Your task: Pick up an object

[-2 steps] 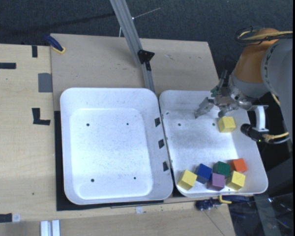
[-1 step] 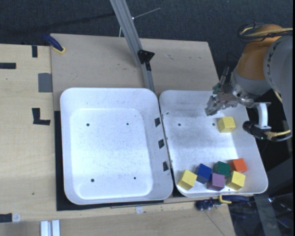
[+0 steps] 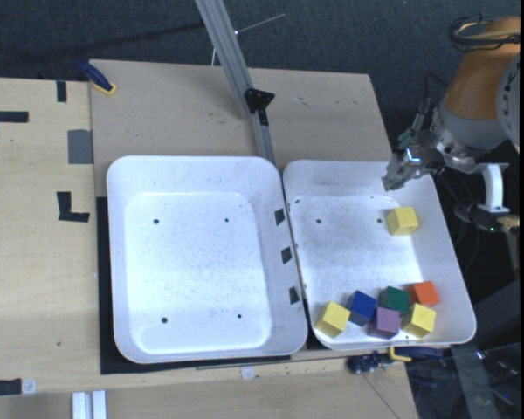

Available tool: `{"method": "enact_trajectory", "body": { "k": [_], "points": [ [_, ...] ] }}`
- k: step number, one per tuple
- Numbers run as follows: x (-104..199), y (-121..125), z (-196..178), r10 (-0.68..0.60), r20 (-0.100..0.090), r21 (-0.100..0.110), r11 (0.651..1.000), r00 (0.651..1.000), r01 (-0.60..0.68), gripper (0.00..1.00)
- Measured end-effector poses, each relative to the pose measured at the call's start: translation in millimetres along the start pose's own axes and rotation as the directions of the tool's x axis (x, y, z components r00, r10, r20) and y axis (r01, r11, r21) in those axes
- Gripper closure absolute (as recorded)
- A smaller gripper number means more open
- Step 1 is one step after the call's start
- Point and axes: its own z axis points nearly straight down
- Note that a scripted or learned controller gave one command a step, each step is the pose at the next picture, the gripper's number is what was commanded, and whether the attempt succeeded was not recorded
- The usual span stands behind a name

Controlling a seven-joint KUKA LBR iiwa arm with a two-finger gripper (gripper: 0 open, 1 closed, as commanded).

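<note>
Pincer (image 3: 396, 178) poised over right bin's (image 3: 349, 177) far rim at two o'clock, open or closed impossible to tell; lone yellow cube (image 3: 403, 221) just beside at five o'clock; clustered along near edge at six: yellow, blue, purple, green, orange blocks (image 3: 380, 311); left bin (image 3: 122, 234) at nine.

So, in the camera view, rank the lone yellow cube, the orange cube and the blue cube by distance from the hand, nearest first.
1. Lone yellow cube, just below the hand, upper right bin.
2. Orange cube, bin's lower right.
3. Blue cube, bottom cluster, further left.
</note>
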Motion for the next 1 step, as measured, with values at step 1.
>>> {"method": "enact_trajectory", "body": {
  "k": [1],
  "points": [
    [-3.0,-3.4,-62.5,0.0,0.0,-0.002,1.0,1.0,0.0,1.0]
  ]
}}
